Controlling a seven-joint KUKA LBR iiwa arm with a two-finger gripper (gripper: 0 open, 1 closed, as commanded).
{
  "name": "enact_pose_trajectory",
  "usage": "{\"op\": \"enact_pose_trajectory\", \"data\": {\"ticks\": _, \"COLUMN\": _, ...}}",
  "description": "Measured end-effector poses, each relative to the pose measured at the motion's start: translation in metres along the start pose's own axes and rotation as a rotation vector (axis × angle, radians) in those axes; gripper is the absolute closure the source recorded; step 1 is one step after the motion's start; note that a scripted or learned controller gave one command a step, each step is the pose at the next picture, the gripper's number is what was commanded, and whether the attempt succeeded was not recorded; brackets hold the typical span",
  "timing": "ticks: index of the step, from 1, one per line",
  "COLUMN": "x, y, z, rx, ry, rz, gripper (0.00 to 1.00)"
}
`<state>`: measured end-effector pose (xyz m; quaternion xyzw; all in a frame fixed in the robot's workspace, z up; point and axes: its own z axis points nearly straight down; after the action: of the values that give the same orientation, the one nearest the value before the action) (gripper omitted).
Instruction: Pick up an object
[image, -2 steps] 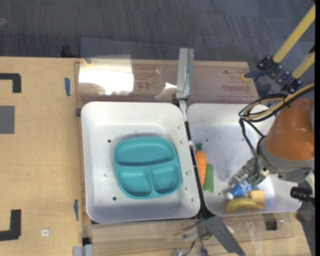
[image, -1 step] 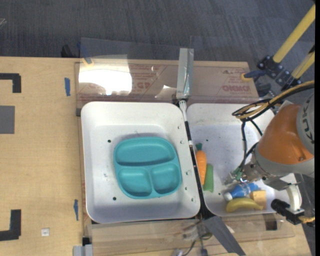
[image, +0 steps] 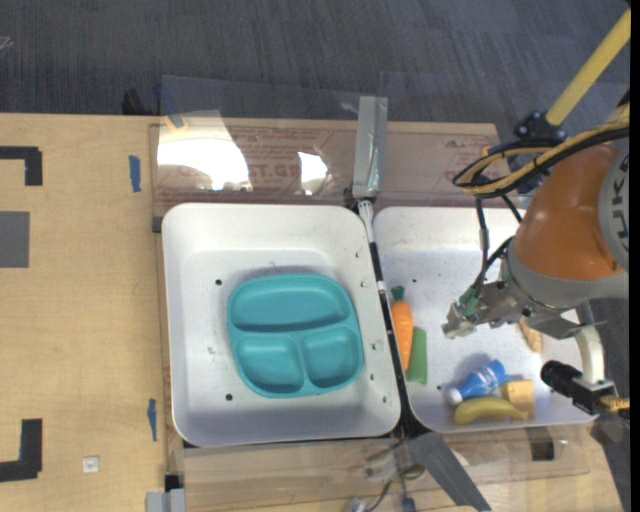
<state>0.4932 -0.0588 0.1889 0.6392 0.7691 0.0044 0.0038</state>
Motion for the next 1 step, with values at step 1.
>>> {"op": "enact_pose_trajectory", "data": {"ticks": 1, "x": -0.0019, "y": -0.0033, "z": 0.0046, "rx": 0.011, "ry": 0.000, "rz": 0.004, "gripper": 0.00}}
